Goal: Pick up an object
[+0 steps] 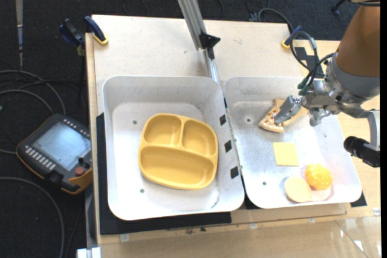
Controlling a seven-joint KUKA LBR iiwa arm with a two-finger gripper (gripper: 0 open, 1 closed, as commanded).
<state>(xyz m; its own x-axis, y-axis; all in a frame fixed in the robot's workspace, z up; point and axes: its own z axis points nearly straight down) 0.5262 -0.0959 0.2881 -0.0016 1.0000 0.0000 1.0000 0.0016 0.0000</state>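
Observation:
The right bin point(254, 90) holds a toy pizza slice point(273, 119), a flat yellow square point(285, 154), an orange-yellow ball point(318, 177) and a pale round disc point(297, 190). My gripper point(303, 112) hangs low over the bin's upper right part, open. Its left finger point(291, 108) is at the right edge of the pizza slice, and the other finger point(315, 117) stands apart to the right. Nothing lies between the fingers.
The left bin point(121, 99) holds a yellow divided tray point(179, 151). A metal pole point(188, 0) slants down to the ridge between the bins. Cables and the arm's grey body point(357, 78) crowd the right bin's far right side.

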